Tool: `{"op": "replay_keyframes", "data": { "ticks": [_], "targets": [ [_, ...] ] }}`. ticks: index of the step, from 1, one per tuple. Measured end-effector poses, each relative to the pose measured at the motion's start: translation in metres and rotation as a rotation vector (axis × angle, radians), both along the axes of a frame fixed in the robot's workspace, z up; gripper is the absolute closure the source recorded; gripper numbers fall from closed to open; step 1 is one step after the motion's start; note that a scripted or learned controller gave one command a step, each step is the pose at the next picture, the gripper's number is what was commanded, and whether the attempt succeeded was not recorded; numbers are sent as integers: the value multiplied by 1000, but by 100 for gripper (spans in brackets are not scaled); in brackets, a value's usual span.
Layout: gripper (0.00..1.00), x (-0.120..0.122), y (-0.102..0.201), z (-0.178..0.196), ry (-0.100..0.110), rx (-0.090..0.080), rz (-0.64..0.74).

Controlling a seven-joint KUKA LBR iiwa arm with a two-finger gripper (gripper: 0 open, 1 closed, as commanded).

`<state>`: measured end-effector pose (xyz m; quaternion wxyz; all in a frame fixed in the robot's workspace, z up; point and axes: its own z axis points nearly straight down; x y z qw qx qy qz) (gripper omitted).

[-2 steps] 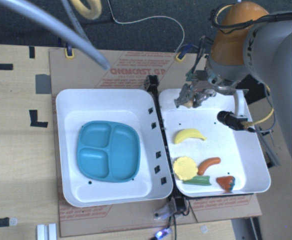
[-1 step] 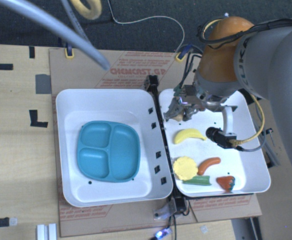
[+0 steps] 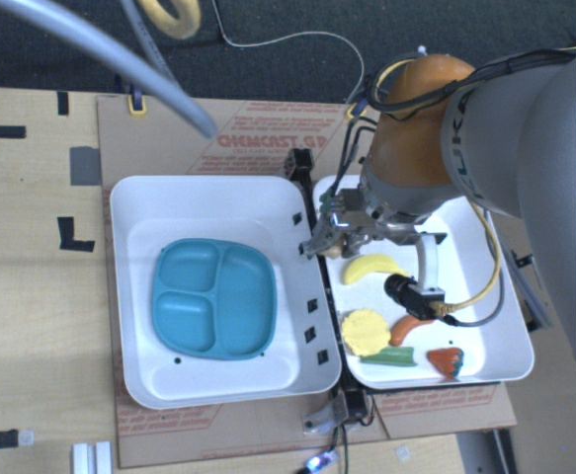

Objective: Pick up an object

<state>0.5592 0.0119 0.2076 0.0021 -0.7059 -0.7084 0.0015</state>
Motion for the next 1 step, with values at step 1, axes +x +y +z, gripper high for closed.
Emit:
{"op": "replay_keyframes", "data": {
  "ticks": [1],
  "targets": [
    [100, -36, 42, -2, 1, 0, 1]
  ]
}}
